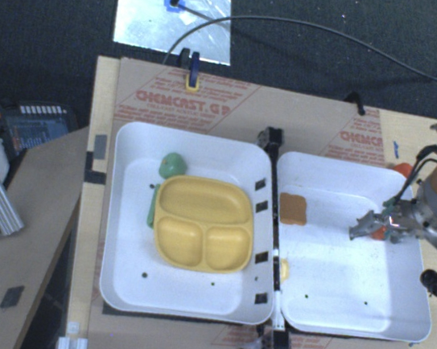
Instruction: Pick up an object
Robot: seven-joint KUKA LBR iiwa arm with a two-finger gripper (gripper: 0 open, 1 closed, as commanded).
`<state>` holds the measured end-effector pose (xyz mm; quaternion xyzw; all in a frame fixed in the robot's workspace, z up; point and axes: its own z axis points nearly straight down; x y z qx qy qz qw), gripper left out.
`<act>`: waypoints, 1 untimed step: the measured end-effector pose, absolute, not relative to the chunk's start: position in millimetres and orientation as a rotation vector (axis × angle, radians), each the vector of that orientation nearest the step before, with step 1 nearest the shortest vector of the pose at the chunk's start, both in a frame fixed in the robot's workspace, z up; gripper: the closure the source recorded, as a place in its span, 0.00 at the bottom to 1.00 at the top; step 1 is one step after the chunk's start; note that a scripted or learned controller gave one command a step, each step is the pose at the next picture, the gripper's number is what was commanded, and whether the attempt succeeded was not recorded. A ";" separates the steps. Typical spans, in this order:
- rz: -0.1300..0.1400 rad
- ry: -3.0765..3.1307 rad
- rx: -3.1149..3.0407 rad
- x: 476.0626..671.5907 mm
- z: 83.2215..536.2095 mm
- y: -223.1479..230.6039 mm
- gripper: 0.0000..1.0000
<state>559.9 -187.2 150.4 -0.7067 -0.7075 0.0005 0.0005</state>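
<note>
Brown and flat, a small square piece [293,209] lies in the right bin [392,321], close to that bin's left wall and toward its far side. It is the object nearest the gripper [363,229], which hangs over the same bin's right half with the arm reaching in from the right edge. Nothing shows between the gripper's tips; whether they stand apart or together cannot be told from this slant.

From the gripper, the brown piece lies to the left, across a stretch of bare white floor, at about the same depth in the bin. The piece looks nearly square, so it offers no marked long axis to line up with.

A small yellow object [282,269] sits against the divider lower down, partly hidden. In the left bin [130,197] a yellow divided tray [200,232] covers most of the floor, with a green object [173,165] touching its far left corner.

Judging by this layout, the likeliest next move is a leftward travel followed by a descent onto the brown piece.
</note>
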 end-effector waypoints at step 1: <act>0.002 -2.221 -2.220 558.5 103.9 -195.8 0.00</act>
